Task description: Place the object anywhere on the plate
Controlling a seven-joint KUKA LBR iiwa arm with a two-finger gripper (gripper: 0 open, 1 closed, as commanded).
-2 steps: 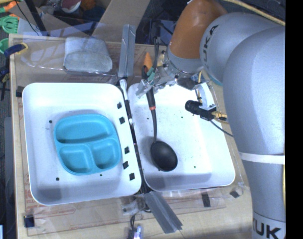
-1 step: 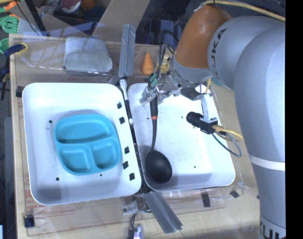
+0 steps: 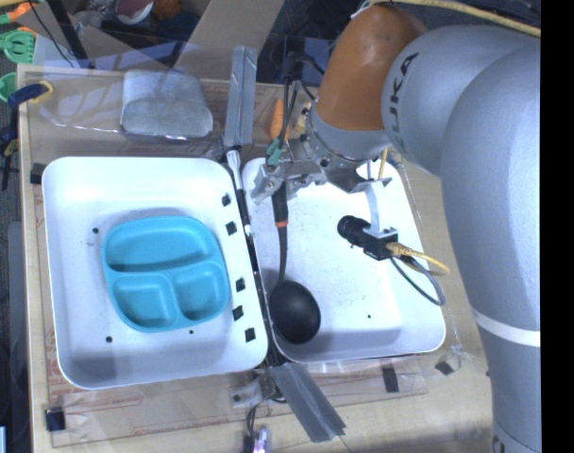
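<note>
Nothing yet rests on the blue plate (image 3: pixel 164 274) in the left bin (image 3: pixel 70 182). A black ladle (image 3: pixel 293 308) lies in the right bin (image 3: pixel 414 324), apparently ungrasped; the gripper (image 3: pixel 278 170) hovers over its handle, its opening impossible to judge.

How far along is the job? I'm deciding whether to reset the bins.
Nothing looks done: the blue plate in the left bin has nothing on it. In hand: the gripper is over the far end of the black ladle, which lies in the right bin; whether it grips the handle is unclear. Left: lifting the ladle and carrying it across onto the plate.
</note>
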